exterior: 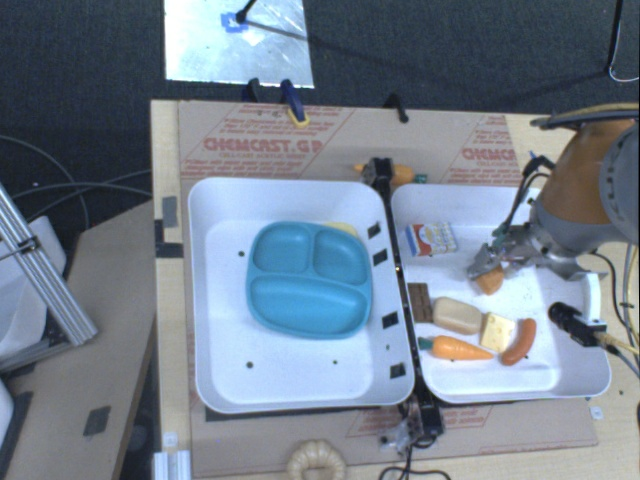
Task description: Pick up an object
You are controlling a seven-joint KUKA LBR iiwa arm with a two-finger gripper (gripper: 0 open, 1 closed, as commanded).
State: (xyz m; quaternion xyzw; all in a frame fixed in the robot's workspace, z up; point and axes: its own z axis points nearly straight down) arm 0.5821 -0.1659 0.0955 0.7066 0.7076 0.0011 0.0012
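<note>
My gripper (487, 264) hangs low in the right bin (575, 373), near its middle, reaching in from the right. Directly under its tip, touching or nearly touching it, lies a small orange-brown food piece (490, 282). Whether that piece is gripped is hidden by the wrist. In front of it lie a beige bread piece (457, 315), a yellow cheese wedge (497, 331), a red sausage (518, 341) and an orange carrot (460, 348). A brown chocolate bar (419, 303) lies by the bin's left wall. A small white carton with red and blue print (430, 238) lies at the back left.
The left bin (225, 368) holds a blue divided plate (308, 278), with a pale yellow thing (343, 228) peeking out behind its far edge. A raised black-clipped divider (395, 288) separates the two bins. The arm's grey and orange body (590, 193) overhangs the right bin's back right.
</note>
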